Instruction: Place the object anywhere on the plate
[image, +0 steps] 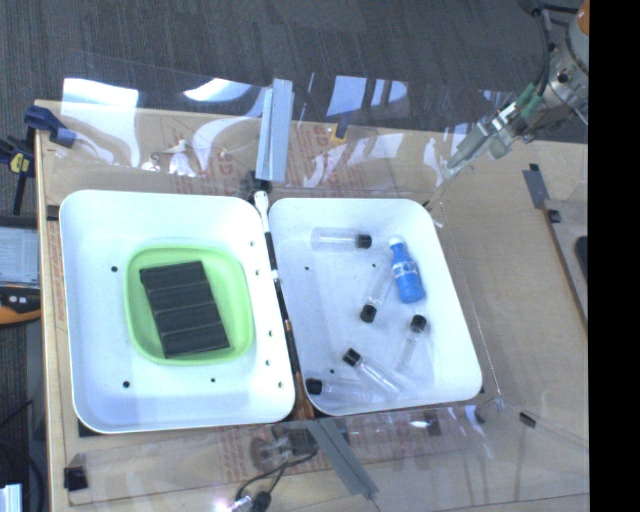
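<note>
My path over both bins is open; a black block (183, 308) covers the green plate's (236, 290) centre.

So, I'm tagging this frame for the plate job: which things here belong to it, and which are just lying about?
Part of the job:
- green plate in the left bin
- black ridged block already on the plate
- clear vials and the blue bottle in the right bin
- gripper above the right bin's far corner

Lying about:
- blue clamp
- grey bar
</note>
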